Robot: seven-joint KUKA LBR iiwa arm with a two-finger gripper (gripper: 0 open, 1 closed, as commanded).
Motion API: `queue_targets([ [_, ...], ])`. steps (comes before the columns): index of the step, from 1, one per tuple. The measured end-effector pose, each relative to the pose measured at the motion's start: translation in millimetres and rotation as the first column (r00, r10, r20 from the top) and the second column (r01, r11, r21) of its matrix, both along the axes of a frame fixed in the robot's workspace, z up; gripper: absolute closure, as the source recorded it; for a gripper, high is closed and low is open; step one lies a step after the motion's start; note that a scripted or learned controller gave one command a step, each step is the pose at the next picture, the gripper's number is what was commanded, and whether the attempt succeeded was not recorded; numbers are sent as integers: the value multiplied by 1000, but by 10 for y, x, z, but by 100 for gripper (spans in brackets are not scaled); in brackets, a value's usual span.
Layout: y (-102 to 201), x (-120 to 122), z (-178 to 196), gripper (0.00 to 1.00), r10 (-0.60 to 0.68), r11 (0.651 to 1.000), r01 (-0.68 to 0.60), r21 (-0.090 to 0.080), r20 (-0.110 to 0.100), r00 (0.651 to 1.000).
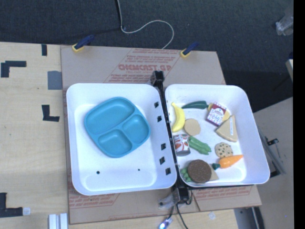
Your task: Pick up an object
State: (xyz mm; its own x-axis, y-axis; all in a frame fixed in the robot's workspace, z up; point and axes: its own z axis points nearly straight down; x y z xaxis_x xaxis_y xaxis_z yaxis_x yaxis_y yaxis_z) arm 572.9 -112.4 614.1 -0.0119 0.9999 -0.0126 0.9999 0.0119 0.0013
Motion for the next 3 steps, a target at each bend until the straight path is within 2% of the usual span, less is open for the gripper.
queue_targets([
  [3,17,14,300,100,3,1000,-3,-3,0,1000],
])
